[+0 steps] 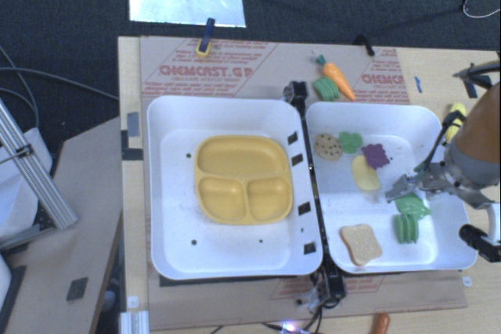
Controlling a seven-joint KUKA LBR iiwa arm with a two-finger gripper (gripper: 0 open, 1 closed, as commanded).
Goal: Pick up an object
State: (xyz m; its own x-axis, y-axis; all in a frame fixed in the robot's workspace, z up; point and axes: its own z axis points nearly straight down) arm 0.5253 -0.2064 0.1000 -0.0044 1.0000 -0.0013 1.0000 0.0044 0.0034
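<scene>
Nearest the front edge of the worktop [129, 168], in the right bin [427, 121], a slice of toy bread [361, 243] lies flat close to the bin's front wall. Just behind and to its right sits a green ribbed piece [405, 227], and touching its far side is a green leafy toy [412, 206]. The claw [401, 188] is low over the bin right beside that leafy toy, its tips at the toy's far-left edge; whether its prongs are spread or pressed together I cannot tell, and nothing is seen pinched in it. The grey arm [473, 160] comes in over the bin's right wall.

Further back, near the middle of the right bin, a yellow lemon-like toy [365, 174] lies just left of the claw. Behind it a purple grape cluster [376, 155] touches or nearly touches it. Nearer the bin's back-left corner a chocolate-chip cookie [327, 145] lies beside a green broccoli-like piece [350, 141].

In the left bin [168, 129], a yellow divided plate [243, 178] rests around the centre, with three compartments.

Beyond the bins, on the cardboard sheet [235, 66] toward the worktop's back edge, a toy carrot [338, 76] lies tilted beside a green toy [326, 88], just behind the gap between the two bins. Near the back-left, a small blue and yellow clamp [206, 39] sits at the sheet's far edge
</scene>
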